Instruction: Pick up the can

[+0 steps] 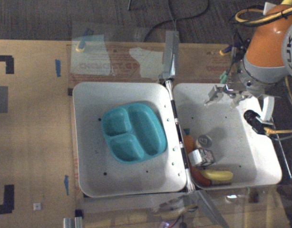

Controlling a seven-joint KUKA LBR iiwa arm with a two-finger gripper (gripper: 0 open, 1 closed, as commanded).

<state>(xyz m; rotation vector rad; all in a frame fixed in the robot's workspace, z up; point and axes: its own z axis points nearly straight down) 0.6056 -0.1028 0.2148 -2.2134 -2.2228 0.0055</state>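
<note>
- Grip first: the grey two-finger gripper (225, 92) hangs over the right white bin's (260, 170) far edge, fingers spread, nothing between them.
- Small silver metal can (203, 141) stands upright near the bin's left wall, close beside a yellow banana (217, 175) and an orange carrot-like piece (188, 142).
- Likely light, rigid, slick-walled; clamping across its round sides from above looks best.
- Teal divided plate (133, 132) sits in the left bin.

The plate (133, 132) is looking teal in a white bin (84, 141). The banana (217, 175) is showing yellow, the can (203, 141) silver-grey, maybe. The surface (32, 141) is looking light brown.
</note>
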